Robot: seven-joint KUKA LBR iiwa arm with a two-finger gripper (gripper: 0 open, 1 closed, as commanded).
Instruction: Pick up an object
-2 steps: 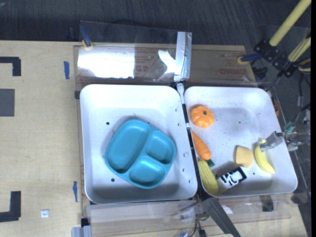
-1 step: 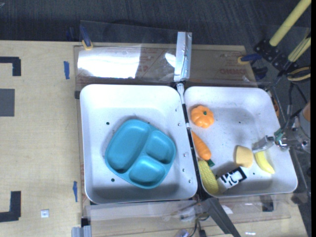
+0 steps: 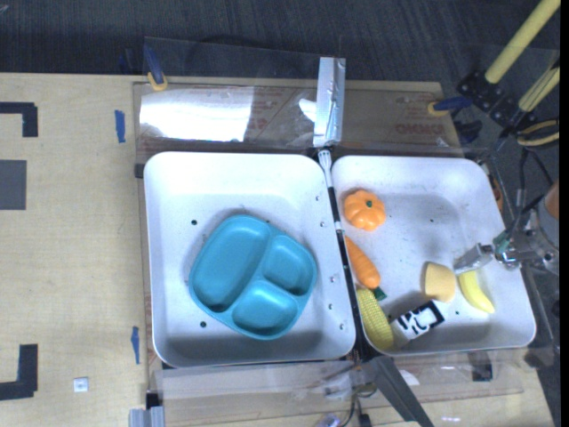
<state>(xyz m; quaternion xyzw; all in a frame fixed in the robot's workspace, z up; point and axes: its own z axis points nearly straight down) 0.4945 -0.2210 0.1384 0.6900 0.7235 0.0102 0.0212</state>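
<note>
i see the gripper [image 3: 487,256] low at the right bin's [image 3: 418,181] right wall; i cannot tell how it is set, and nothing shows in it. the banana [image 3: 476,291] lies just below it, the yellow wedge [image 3: 438,281] beside. i'd come straight down on the banana, clear of the wall. the carrot [image 3: 364,265] and corn [image 3: 374,318] hug the left rim; the pumpkin [image 3: 364,210] has open floor around it.

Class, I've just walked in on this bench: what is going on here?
A robot arm's gripper reaches in at the right edge of the right white bin, just above a yellow banana and a pale yellow block. It holds nothing visible. An orange pumpkin, carrot and corn cob lie nearby; a blue divided plate sits in the left white bin.
</note>
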